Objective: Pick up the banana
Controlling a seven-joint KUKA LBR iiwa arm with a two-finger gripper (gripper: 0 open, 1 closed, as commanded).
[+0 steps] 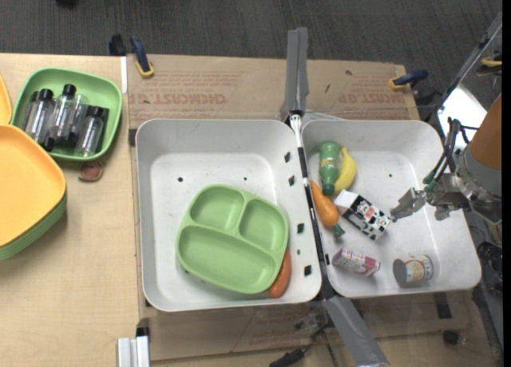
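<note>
The yellow banana [347,168] lies in the right bin [383,138], near its back left, pressed against the right side of a green bottle [328,160]. My gripper [421,207] hovers over the right half of that bin, well to the right of the banana and nearer the front. Its fingers [406,204] are spread open with nothing between them. The grey arm with its orange band enters from the right edge.
The right bin also holds a carrot [324,205], a cow-patterned carton [366,216], a pink can [355,261] and a tin [413,270]. The left bin [160,198] holds a green divided plate [235,238] and an orange piece [281,276]. On the bench at left are a green tray of bottles [68,114] and yellow plates [24,190].
</note>
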